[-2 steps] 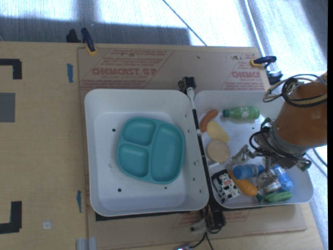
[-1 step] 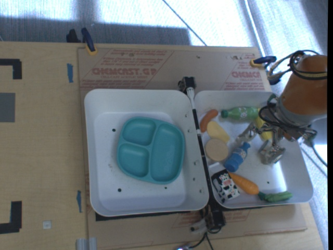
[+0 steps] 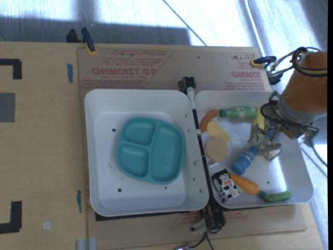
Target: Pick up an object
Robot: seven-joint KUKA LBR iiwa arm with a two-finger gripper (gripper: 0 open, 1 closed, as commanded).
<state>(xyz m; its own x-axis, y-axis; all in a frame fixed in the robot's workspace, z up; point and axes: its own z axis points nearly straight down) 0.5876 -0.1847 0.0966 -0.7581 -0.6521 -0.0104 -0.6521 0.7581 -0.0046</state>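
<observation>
While the gripper [image 3: 266, 141] hangs in the right bin [image 3: 296, 184], grip unreadable, one blue bottle [image 3: 244, 161] lies at its seven o'clock; one teal tray [image 3: 151, 149] occupies the left bin [image 3: 99, 139].

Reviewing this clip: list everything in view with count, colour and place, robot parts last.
bins: 2, white, side by side on the bench
divided plate: 1, teal, middle of left bin
green bottle: 1, green with a yellow cap, far side of right bin
blue bottle: 1, blue, centre of right bin
carrot: 1, orange with a green top, near side of right bin
sausage: 1, orange-red, far left of right bin
black-and-white toy: 1, near left corner of right bin
tan disc: 1, left part of right bin
clamps: several, blue and yellow, bench's far edge
gripper: 1, metallic, low in right bin by the blue bottle
arm: 1, orange band, right side
</observation>
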